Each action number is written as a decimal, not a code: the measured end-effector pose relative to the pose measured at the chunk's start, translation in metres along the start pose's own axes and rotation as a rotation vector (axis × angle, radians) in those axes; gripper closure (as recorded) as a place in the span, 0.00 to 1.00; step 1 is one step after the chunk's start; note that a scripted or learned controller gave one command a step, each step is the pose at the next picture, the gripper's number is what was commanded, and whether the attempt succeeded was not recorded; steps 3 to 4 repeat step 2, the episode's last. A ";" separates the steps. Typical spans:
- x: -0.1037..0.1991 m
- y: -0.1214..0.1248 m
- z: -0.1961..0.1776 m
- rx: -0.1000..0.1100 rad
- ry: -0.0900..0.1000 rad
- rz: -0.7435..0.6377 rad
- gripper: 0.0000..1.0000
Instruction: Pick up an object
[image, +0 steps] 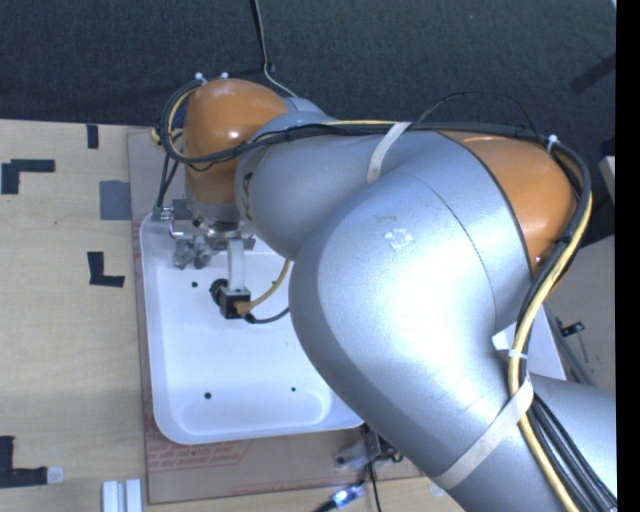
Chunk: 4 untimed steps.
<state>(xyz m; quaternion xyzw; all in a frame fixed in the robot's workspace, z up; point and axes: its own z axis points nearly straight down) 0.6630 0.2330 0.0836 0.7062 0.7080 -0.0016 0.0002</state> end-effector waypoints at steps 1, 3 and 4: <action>0.001 0.000 -0.011 0.001 -0.001 -0.002 1.00; 0.000 0.005 0.000 -0.001 0.000 0.000 1.00; 0.000 0.005 0.000 -0.001 0.000 0.000 1.00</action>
